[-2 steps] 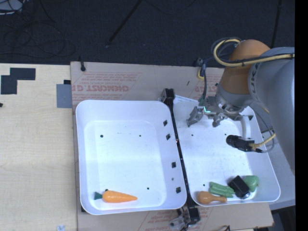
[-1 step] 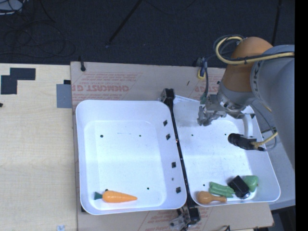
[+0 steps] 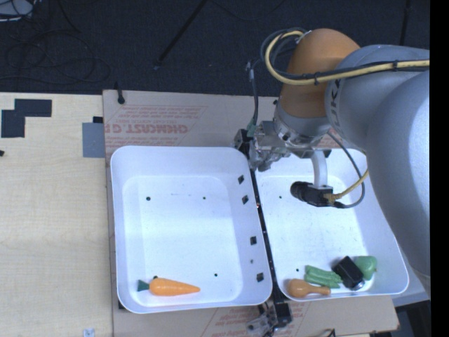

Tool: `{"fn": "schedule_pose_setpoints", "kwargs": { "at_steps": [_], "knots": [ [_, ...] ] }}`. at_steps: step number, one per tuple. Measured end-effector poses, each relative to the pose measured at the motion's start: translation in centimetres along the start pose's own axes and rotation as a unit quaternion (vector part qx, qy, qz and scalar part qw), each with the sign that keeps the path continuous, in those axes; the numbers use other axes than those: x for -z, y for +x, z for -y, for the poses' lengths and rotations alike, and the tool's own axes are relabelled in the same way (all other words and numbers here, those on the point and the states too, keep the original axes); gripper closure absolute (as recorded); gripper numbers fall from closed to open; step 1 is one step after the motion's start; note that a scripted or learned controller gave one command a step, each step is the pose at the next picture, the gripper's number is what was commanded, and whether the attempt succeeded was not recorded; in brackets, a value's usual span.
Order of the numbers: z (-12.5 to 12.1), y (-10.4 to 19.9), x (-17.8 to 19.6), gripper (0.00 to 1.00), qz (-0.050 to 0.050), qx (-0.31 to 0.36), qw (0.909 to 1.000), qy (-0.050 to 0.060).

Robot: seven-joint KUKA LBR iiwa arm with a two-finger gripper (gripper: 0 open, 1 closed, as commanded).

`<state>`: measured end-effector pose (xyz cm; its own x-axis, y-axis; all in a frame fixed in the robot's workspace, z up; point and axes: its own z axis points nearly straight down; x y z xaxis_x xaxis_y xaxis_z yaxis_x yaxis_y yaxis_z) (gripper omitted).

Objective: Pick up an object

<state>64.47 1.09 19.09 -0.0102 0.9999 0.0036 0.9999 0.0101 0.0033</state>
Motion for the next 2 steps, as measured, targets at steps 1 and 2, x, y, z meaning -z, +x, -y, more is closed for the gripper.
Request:
{"fn": "schedule_pose_setpoints", "kwargs": {
  "at_steps": [1, 2],
  "knots": [
    [-0.1, -0.8, 18.1, 1.0, 0.002, -0.004, 1.0, -0.006],
    [6.1, -3.2, 22.5, 1.0, 0.002, -0.006, 1.0, 0.002]
  ]
}}
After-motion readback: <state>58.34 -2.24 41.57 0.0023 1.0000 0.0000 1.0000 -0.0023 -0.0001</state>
